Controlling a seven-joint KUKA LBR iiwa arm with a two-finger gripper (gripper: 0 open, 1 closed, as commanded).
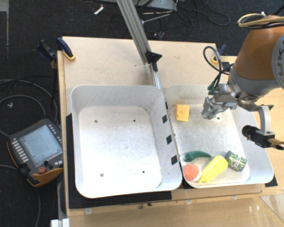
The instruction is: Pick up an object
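The metal hand (210,109) was seen right of centre, hanging over the upper part of the right bin (229,131); whether it was parted or closed could not be told, and nothing was seen held in it. A flat, square yellow block (182,112) lay just left of it on the speckled white floor. Toward the lower edge were gathered a curved green piece (197,155), a round orange-red object (192,172), a smooth yellow cylinder (213,168) and a small green-patterned can (236,161). The left bin (118,141) sat alongside on the pale wooden table (109,60).
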